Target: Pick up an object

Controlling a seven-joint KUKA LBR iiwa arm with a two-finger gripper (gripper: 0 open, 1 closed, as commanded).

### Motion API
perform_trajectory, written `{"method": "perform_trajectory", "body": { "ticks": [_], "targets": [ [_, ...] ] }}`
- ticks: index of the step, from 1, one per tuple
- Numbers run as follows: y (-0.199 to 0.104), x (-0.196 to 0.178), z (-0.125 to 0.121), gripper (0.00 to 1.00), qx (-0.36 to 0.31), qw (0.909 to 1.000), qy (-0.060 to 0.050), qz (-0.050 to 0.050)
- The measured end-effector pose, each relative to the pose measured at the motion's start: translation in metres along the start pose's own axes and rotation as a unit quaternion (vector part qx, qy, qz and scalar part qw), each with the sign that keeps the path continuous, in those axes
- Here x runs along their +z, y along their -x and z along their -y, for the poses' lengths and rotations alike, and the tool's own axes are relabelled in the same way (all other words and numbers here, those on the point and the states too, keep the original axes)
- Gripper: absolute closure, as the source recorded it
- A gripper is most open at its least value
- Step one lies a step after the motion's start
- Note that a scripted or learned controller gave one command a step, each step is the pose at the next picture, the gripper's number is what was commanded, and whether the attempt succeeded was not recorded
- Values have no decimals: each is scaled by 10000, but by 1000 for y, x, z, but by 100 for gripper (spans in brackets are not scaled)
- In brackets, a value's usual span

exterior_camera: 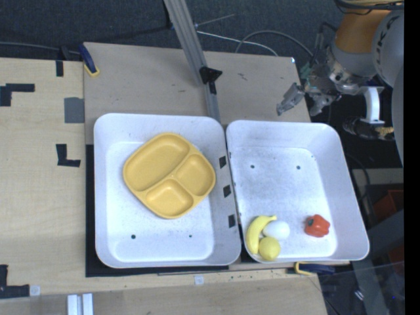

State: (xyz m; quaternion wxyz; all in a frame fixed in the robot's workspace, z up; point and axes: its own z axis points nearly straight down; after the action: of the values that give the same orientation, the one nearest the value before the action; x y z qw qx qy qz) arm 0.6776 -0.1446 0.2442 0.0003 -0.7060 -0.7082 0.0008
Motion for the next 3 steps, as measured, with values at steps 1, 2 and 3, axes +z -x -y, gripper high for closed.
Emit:
{"method": "perform_trajectory", "body": {
  "ticks": [1, 2, 3],
  "targets": [
    [0, 0, 0, 0, 3, 10000, -1, 4],
    [-4, 65, 2, 0, 1, 10000, -32, -1],
    [-5, 130, 1, 0, 5, 10000, -44, 0]
  ]
}}
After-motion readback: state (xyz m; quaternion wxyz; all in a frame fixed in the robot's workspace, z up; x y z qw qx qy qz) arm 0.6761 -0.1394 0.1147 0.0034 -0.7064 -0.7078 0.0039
